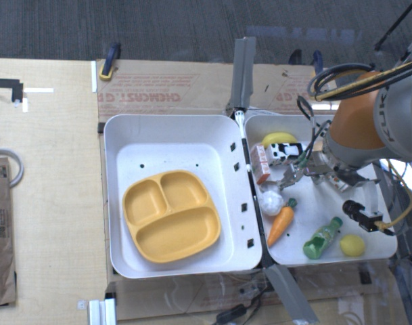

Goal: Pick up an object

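Over the right bin (388, 249) I hang low, my gripper (291, 175) reaching left toward the clutter along the divider. My fingers sit narrow with nothing between them, so far as I can judge; their tips blur into the bin floor, and I may be misreading the gap. Just left of them lies a small carton (260, 164) on its side, and just nearer, a white ball (271, 200) touching the top of a carrot (280, 225). Any of these would serve, and the ball looks the likeliest, being right below my tips. A banana (279, 139) rests at the far side with a black-and-white toy (285, 152) against it; what that toy is, I cannot make out. A green bottle (322, 238) and a lemon (352, 245) lie near the near right corner, well apart from me. My wrist and cables cover the far right part of this bin, so more may lie beneath. Left of the divider, a yellow plate (170, 215) sits alone in the left bin (124, 137), likely as the drop place.
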Available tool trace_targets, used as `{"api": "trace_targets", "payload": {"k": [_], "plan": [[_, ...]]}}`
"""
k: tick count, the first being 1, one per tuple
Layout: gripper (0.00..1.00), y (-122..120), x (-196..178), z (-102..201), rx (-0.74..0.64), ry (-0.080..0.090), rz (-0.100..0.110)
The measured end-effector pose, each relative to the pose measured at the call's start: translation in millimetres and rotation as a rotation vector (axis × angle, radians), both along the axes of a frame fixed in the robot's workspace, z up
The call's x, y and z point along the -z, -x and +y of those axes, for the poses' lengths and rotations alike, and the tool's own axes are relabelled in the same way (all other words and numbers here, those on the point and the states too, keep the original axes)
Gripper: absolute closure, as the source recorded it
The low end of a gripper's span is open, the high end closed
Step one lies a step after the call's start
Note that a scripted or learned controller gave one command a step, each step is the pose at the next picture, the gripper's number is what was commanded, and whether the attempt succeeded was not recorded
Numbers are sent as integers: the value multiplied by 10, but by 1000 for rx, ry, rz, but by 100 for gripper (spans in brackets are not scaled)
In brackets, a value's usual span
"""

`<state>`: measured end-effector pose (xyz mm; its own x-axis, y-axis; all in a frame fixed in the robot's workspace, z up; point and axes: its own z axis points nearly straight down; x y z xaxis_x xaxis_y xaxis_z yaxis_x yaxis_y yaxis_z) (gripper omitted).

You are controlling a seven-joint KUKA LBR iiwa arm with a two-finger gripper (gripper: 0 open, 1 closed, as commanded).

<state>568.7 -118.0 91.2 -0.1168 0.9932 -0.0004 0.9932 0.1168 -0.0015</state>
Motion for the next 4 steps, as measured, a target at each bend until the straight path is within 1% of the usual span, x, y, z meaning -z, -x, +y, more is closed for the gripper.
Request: {"api": "trace_targets", "payload": {"k": [1,2,3,4], "plan": [[0,209,1,-60,53,-1,1],[0,919,-993,340,791,3,2],[0,919,-991,1074,509,2,4],[0,920,-992,522,413,2,3]]}}
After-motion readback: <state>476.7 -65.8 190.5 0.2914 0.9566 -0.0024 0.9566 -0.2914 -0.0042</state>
